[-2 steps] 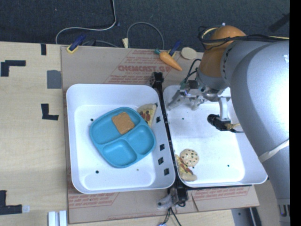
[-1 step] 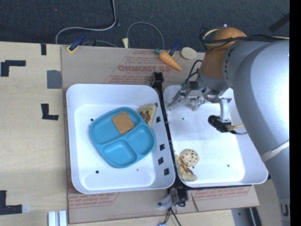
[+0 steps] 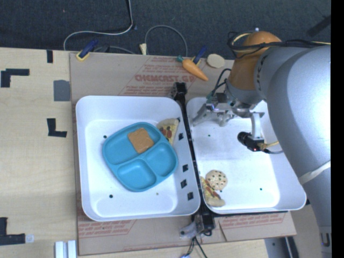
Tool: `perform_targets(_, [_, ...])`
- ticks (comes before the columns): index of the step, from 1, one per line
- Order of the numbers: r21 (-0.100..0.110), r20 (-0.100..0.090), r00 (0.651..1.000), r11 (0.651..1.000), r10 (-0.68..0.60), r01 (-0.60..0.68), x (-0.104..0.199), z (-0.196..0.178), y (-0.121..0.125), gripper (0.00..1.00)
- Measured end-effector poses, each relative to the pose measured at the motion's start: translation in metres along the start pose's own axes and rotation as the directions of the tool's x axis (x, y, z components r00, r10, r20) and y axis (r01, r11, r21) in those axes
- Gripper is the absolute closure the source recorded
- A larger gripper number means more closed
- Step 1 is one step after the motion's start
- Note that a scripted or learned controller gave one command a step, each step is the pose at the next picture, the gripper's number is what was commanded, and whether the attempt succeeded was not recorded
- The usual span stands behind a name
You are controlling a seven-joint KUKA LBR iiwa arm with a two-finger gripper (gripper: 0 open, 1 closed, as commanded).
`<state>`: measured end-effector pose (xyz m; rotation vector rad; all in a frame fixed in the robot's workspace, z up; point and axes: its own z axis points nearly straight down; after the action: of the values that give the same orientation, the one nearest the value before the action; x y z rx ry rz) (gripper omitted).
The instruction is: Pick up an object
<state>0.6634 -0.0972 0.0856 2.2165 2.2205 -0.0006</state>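
At the near edge of the right bin (image 3: 279, 198), against the divider, a cookie (image 3: 216, 179) with dark chips lies on the white floor, and just in front of it, touching or nearly so, sits a small tan and yellow food item (image 3: 212, 196) whose kind is hard to tell; the rest of that bin's floor is bare white with a few dark specks; in the left bin (image 3: 86, 160) a blue divided plate (image 3: 141, 157) rests tilted across the middle, with a square brown piece of toast (image 3: 141, 140) lying in its far compartment; just beyond the plate's right corner, against the bin wall by the divider, lies a pale wedge that looks like a pizza slice (image 3: 169, 128); further back over the right bin, the end effector (image 3: 215, 112) hangs near the bin's far left corner, well apart from the cookie, its metal parts too blurred to tell whether it is open or closed, and nothing can be seen between them; the grey arm (image 3: 301, 95) with its orange band (image 3: 244, 71) rises to the right; beyond the bins, on the cardboard sheet (image 3: 156, 74) covering the table (image 3: 32, 144), lie a toy carrot (image 3: 194, 69) and a pale round object (image 3: 215, 61); cables (image 3: 129, 20) loop at the far edge
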Motion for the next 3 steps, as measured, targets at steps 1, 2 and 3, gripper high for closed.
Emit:
perform_targets(1, [0.007, 0.001, 1.0, 1.0, 0.0, 0.0, 0.001, 0.0, 0.004, 0.0])
perform_targets(2, [0.001, 0.002, 1.0, 1.0, 0.0, 0.0, 0.002, -0.01, 0.005, 1.0])
perform_targets(3, [0.003, -0.005, 1.0, 1.0, 0.001, -0.001, 0.035, -0.104, -0.112, 1.0])
